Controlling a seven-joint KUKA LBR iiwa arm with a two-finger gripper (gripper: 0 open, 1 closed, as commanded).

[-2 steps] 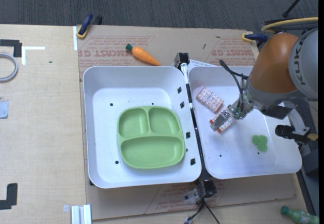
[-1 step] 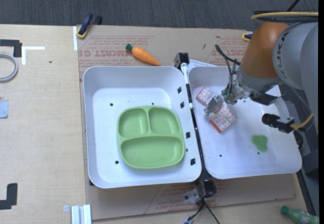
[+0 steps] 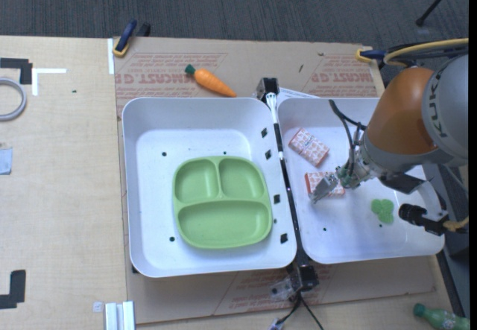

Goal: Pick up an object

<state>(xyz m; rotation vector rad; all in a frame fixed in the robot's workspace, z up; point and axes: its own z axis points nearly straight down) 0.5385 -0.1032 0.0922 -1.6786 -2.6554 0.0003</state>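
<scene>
Right now I see the arm (image 3: 406,124) reaching in from three o'clock over the right bin (image 3: 350,243), its orange band sitting above the wrist. The pincer (image 3: 326,188) is low in that bin, near its middle, and its tip lies right against a small pink-and-white pack (image 3: 319,182); whether the pack is touched or merely overlapped from my angle, I cannot tell. I also cannot tell how the pincer stands, wide or narrow, because the tip is too small and cluttered to read. A second pink-and-white pack (image 3: 308,146) lies at about eleven o'clock from the pincer, near it but apart, tilted on the bin floor. A small green lump (image 3: 382,210) rests at about four o'clock from the pincer, toward the bin's right side, close to a black part (image 3: 417,215) of the arm's fittings. The left bin (image 3: 149,246) holds a green divided plate (image 3: 221,202), with three compartments, lying flat around the middle. Outside the bins, on the cardboard (image 3: 328,71) at twelve o'clock from the left bin, lies a toy carrot (image 3: 211,80), well apart from everything in the bins. A blue-and-yellow clamp (image 3: 124,38) sits at the cardboard's far left corner on the table (image 3: 59,194). A green bottle (image 3: 440,315) lies at the lower right corner.
</scene>
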